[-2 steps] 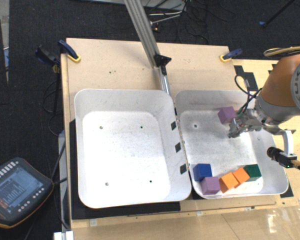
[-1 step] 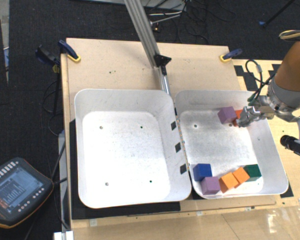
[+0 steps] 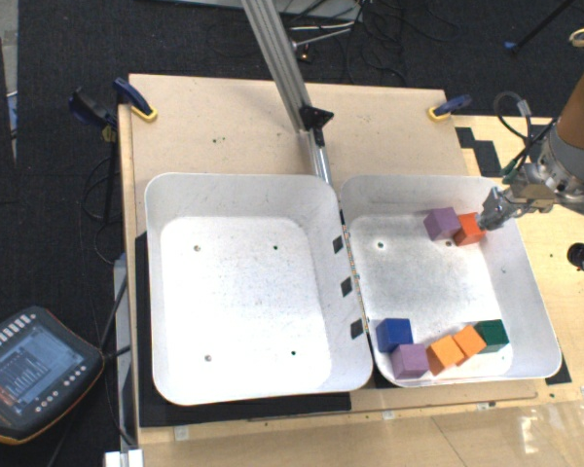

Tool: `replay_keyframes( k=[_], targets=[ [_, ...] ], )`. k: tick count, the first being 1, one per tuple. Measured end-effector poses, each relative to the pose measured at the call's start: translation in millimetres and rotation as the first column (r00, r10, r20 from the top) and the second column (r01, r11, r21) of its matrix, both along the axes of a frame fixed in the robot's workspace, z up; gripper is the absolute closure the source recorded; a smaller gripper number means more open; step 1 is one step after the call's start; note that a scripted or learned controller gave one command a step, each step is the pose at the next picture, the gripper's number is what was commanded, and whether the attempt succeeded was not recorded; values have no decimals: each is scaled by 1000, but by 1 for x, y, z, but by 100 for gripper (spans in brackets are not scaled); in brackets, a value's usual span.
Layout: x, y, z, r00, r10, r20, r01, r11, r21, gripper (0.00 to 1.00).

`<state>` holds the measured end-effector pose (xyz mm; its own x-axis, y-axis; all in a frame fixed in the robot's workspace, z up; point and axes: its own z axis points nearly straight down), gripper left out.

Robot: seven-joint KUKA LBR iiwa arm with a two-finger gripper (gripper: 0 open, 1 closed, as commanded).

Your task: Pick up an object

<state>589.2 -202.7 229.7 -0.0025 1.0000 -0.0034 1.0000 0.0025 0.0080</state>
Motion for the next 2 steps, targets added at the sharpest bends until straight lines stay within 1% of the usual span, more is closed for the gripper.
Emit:
replay_keyframes(
  k=[1,2],
  targets=[
    [12,53,-8,1000,5,-7,-5,1000,5,100],
    [20,103,-15,1000,5,-8,-5,1000,5,100]
  ],
)
